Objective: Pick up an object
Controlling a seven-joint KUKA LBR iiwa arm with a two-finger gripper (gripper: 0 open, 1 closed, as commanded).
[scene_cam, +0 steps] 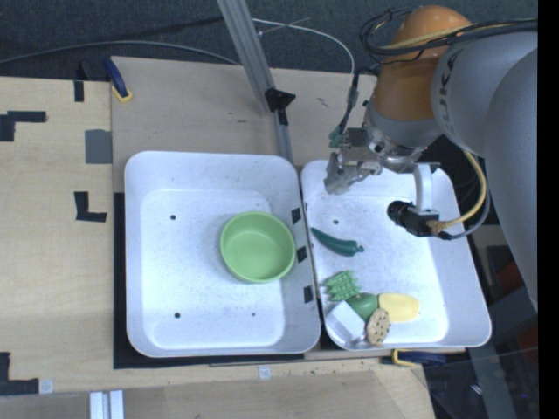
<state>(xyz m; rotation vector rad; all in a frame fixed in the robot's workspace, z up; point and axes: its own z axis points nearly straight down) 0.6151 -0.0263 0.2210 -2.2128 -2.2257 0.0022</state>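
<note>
Pale wood bench (201, 120) carries two smooth white bins. Round green bowl (258, 247) sits in the left bin (157, 321). Over the right bin's (463, 312) far end hangs the gripper (341, 180), finger state unclear. Slim green pepper (338, 242) lies mid-bin, small toys (371, 308) clustered nearer.

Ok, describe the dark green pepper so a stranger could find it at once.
Start at the right bin, the one under the arm. The pepper lies alone near that bin's left wall, between the claw above and the toy cluster at the bottom. It is slim, curved and dark green, unlike the pale green, yellow and white pieces below.
</note>
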